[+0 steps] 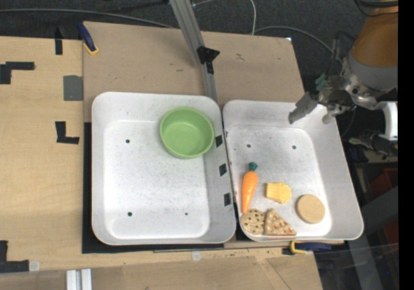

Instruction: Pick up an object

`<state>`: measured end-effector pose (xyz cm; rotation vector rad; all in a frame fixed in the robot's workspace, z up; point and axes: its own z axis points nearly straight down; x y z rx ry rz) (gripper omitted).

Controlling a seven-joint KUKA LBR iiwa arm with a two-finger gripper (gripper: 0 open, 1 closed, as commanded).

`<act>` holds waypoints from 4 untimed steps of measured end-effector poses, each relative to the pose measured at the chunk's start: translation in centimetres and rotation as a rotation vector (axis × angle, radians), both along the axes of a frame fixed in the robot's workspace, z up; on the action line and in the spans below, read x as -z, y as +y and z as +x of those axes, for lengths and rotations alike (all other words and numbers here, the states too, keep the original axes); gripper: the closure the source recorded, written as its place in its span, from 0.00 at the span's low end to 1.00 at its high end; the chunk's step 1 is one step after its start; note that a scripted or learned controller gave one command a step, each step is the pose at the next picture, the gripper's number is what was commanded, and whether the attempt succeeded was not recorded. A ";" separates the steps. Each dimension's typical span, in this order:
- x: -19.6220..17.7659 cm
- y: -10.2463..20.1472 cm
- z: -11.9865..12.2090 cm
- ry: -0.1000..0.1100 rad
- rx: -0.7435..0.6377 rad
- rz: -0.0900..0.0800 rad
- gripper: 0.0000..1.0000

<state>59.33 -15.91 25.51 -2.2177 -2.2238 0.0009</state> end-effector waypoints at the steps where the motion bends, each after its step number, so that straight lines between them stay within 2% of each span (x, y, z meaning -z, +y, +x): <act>1: 0.0 0.0 0.0 0.000 0.000 0.000 0.00; 2: 5.0 -0.8 0.1 0.005 0.002 -0.001 0.00; 3: 11.5 -0.9 -0.1 0.007 0.001 0.001 0.00; 4: 16.8 -0.8 -0.2 0.002 0.000 -0.002 0.00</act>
